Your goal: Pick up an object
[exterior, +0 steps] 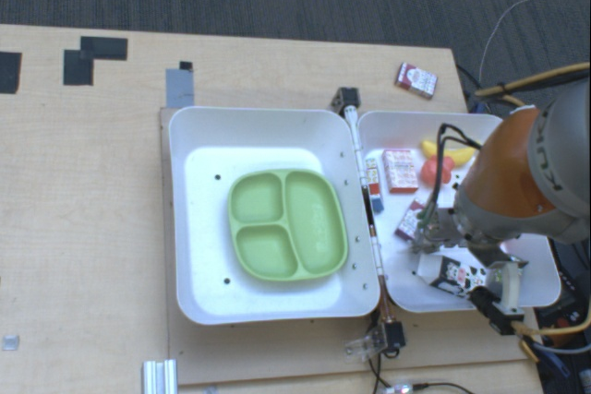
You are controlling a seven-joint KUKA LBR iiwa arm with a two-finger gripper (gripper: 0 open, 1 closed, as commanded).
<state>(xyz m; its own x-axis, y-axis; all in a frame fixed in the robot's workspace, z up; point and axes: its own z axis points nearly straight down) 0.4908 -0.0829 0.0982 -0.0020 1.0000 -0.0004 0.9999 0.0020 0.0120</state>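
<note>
One green three-compartment plate (288, 224) in left bin (199, 198); gripper (430, 240) in right bin (399, 283) near one red-white packet (401, 169); can't tell its grip.

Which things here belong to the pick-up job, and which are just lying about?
Likely part of the job, in the right bin under the arm:
red-and-white packet; yellow piece; red piece; small packet.

Lying about:
green divided plate in the left bin; red packet and grey block on the bench, outside both bins.
</note>
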